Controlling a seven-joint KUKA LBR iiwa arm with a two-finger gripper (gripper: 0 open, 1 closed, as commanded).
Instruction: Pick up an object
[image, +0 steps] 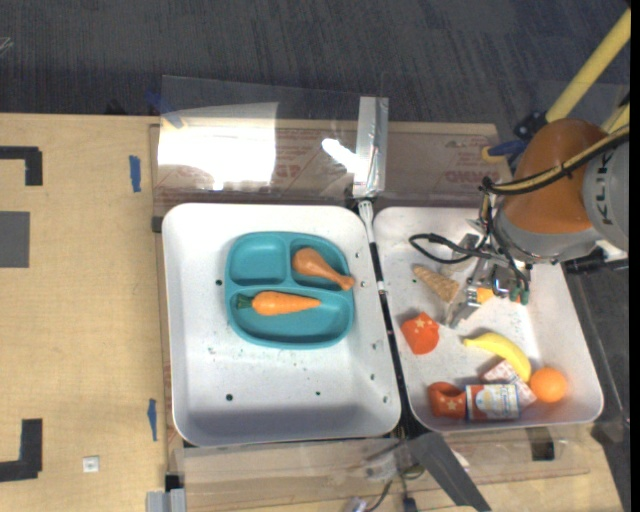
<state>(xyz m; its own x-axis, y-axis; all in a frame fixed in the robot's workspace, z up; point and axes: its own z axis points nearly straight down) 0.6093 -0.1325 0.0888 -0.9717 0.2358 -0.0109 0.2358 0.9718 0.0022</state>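
Gripper (462, 305) low over right bin (583, 350), fingers slightly parted, nothing between them; tips between waffle cone (436, 282) and banana (500, 351), just beside red pepper piece (421, 333). Orange (548, 384), small bottle (480, 401) near bin's front edge. Left bin (190, 330) holds teal divided tray (345, 322); carrot (284, 303) in front compartment, chicken drumstick (322, 268) in back right compartment.
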